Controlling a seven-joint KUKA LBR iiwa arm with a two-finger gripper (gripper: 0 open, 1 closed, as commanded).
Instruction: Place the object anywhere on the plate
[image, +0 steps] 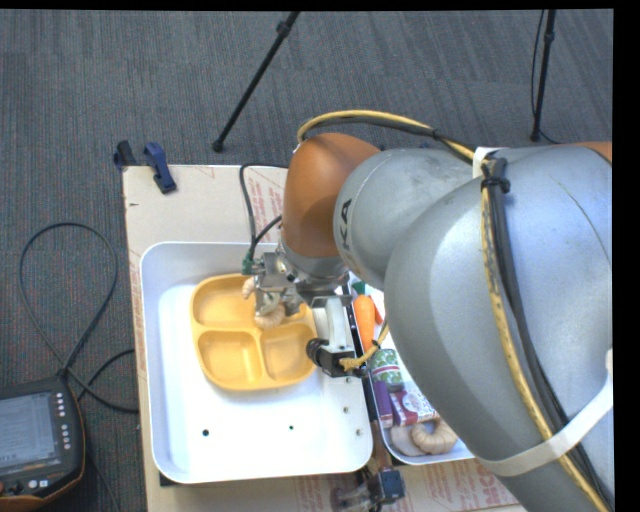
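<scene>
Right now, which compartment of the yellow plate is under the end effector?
The long upper compartment of the yellow plate; the end effector hangs over its right end, not the two lower compartments.

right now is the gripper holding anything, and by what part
Cannot be told. The gripper is over the yellow plate with something pale at its tip, but no grip is clear.

The grey arm (470, 300) reaches over a yellow divided plate (235, 345) in the left white bin (170, 400). Its claw (268, 300) hangs above the plate's upper compartments.
</scene>
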